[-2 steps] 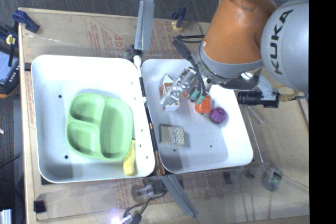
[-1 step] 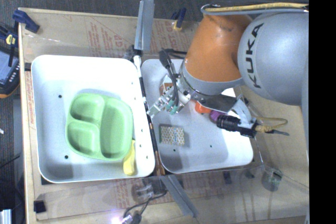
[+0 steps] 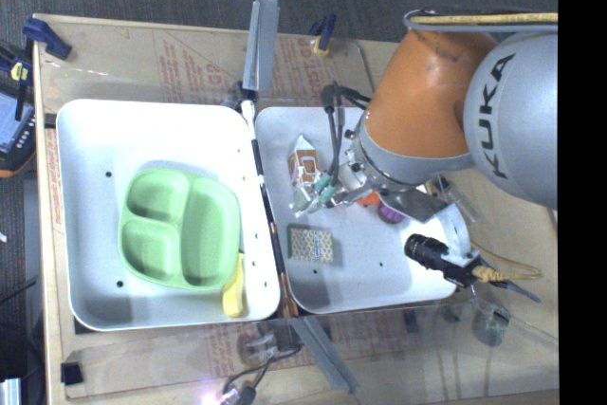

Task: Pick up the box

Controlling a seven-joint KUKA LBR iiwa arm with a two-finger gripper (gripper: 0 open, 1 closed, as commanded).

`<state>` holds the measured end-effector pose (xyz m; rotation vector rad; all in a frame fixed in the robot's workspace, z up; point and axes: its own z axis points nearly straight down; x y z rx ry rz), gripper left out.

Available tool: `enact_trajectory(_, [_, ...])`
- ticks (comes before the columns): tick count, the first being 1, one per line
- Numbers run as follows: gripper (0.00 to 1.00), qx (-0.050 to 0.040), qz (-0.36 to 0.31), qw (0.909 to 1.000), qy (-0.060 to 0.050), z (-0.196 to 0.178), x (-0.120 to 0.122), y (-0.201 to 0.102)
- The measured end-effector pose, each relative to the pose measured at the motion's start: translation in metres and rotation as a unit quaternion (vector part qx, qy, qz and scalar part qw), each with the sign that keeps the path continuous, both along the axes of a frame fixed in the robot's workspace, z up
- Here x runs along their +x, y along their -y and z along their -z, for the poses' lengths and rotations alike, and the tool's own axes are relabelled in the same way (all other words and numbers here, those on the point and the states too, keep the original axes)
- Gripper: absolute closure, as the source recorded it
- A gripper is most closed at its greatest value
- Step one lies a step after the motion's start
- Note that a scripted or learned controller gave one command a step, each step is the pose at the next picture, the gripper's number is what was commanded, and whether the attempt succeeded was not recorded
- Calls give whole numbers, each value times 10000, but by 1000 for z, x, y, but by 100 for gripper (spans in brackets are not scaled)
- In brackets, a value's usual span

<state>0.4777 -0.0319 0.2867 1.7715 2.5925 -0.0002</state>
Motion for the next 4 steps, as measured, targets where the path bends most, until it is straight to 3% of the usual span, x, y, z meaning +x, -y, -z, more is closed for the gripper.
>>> enact_trajectory(1, [100,-3,-2024,9793,-1,3,64,23])
enact_trajectory(2, [100,-1,-959,9954,-1,-59,149,10])
enact_trajectory(3, [100,6,-2833,9590,-19,35,135,7])
enact_trajectory(4, [100,4,-2238,9746,-18,58,117,-4])
